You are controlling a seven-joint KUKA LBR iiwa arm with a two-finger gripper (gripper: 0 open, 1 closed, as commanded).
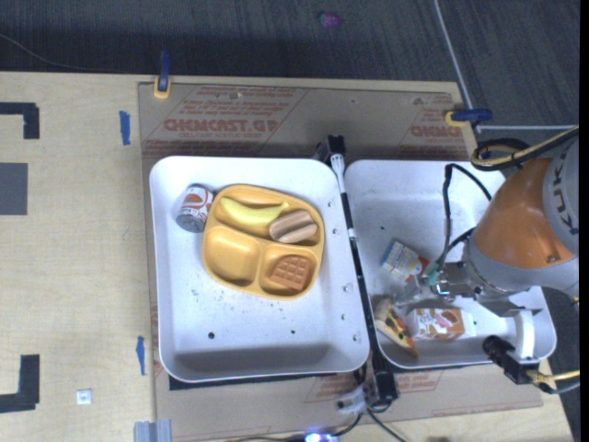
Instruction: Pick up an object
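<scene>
Down at the near edge of the right bin (543, 334), the arm's wrist covers the pincer (425, 288), and I cannot tell its state. Right by it lie a flat snack packet (436, 323) with an orange-brown picture, a crumpled dark-and-yellow wrapper (394, 325) toward the divider, and a small white-and-blue carton (400, 258) a little farther in; these sit close together, partly hidden under cables and the wrist. In the left bin (248, 339) a yellow sectioned tray (262, 239) holds toy food: a banana, a hot dog, a waffle. A small can (192, 207) lies touching the tray's far-left corner. Beyond, brown cardboard (294, 118) covers the counter (64, 247).
</scene>
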